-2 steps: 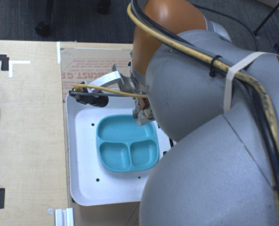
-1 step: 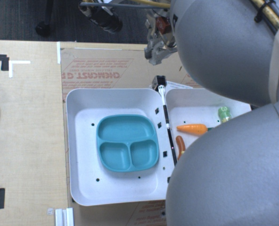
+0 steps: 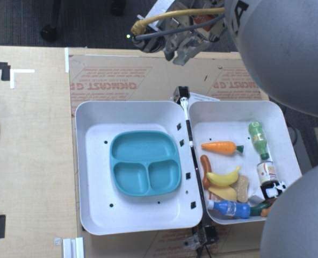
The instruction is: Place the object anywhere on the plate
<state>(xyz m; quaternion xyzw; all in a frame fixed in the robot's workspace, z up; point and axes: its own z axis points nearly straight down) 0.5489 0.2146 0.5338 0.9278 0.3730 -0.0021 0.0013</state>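
Several toy foods crowd the right bin [image 3: 280, 117]; none is singled out, so I judge the carrot [image 3: 219, 147], lying apart at the top of the pile, the easiest: light, rigid, smooth plastic, best pinched across its middle. The teal plate [image 3: 145, 163] sits in the left bin [image 3: 94, 117]. My tool [image 3: 181, 51] hangs beyond both bins; spread or pressed together, I cannot tell.

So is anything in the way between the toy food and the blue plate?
Just the bins' side walls, which meet between them. The carrot and banana lie in the right bin; the teal plate sits in the left bin with nothing on it.
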